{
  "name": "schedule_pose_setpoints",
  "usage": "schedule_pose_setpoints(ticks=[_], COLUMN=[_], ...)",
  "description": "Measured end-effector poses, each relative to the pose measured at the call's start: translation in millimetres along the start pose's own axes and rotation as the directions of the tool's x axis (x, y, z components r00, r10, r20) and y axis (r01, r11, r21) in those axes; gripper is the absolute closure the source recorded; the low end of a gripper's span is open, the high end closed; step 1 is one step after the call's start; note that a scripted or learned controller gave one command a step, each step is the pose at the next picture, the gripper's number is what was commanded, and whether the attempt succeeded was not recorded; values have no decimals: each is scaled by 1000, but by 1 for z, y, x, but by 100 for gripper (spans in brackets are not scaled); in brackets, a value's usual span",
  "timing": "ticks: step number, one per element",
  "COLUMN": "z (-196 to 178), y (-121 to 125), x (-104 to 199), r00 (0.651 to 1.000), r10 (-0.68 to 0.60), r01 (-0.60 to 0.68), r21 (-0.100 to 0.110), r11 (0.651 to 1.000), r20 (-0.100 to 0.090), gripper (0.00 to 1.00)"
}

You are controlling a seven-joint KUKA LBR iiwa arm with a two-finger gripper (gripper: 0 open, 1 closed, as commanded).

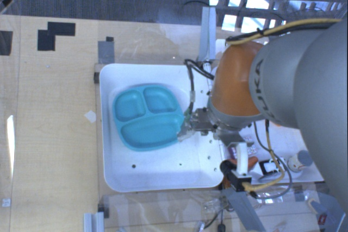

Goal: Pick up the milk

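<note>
The arm's wrist hangs over the wall between the two bins. My gripper [188,126] sits low at the right rim of a blue divided plate [147,117] in the left bin [157,174]. A small white and red pack [238,150], which may be the milk, peeks out below the arm in the right bin, to the right of the gripper and apart from it. The arm hides most of that bin.
A reddish item [253,162] and a pale round item [299,161] lie in the right bin's near part. The plate fills the left bin's upper half, with bare white floor below it.
</note>
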State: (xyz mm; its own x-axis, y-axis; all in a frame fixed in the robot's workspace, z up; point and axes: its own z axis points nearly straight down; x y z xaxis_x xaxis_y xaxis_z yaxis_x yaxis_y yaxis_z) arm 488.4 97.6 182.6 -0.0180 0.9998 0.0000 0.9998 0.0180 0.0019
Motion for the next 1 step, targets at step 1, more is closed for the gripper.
schedule_pose_setpoints(ticks=[1], z=[0], y=[-1], x=[-61], r00=[998], r10=[-69], r01=[69], r21=[1], r11=[998], r20=[0], gripper=[0])
